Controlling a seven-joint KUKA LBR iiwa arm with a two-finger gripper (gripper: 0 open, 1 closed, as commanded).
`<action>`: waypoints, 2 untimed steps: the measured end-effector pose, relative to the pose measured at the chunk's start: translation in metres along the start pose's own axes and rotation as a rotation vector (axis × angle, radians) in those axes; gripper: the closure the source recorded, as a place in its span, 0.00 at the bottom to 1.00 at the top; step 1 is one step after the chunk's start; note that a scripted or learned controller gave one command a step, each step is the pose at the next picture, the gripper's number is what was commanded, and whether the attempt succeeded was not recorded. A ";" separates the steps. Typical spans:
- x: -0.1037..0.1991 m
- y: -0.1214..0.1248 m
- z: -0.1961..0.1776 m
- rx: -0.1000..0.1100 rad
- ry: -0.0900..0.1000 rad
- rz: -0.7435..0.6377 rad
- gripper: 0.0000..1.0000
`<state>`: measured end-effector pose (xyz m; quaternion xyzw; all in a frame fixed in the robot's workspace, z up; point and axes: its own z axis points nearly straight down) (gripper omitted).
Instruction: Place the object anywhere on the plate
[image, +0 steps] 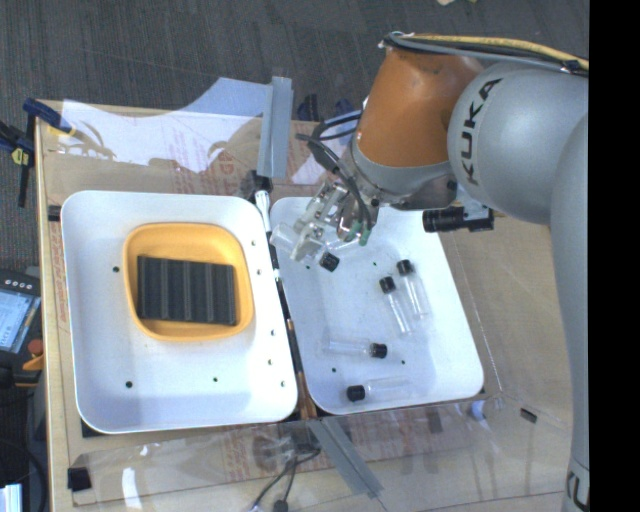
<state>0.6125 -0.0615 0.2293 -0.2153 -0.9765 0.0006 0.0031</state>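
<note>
Two shallow white plastic bins with rounded corners are seen side by side on the brown counter (420, 135). In the left bin (90, 340) a yellow rounded-rectangular plate (145, 250) with a smooth raised rim is set, and a dark ribbed rectangular insert (188, 290) lies in its middle. In the right bin (450, 350) several clear cylindrical vials with black caps are scattered: two (412, 285) lie close together right of centre, one (352, 348) lies near the middle and one (375, 389) by the near edge.

The grey arm with its glossy orange band (410, 100) is reached in from the right, and the jaws (325, 228) are held over the far left corner of the right bin. A clear vial with a black cap (310, 248) is seen at the jaw tips, its cap toward the near side, but whether the jaws are apart, together or clamped on it cannot be told, since metal and clear plastic overlap there.

White printed paper sheets (150, 135) lie on the far side of the counter, and a grey metal bar (273, 125) stands between the bins at the far edge. Black cables (280, 480) trail at the near edge.
</note>
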 end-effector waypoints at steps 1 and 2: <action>-0.012 0.025 -0.011 -0.002 -0.009 -0.245 1.00; -0.012 0.025 -0.011 -0.002 -0.009 -0.244 0.00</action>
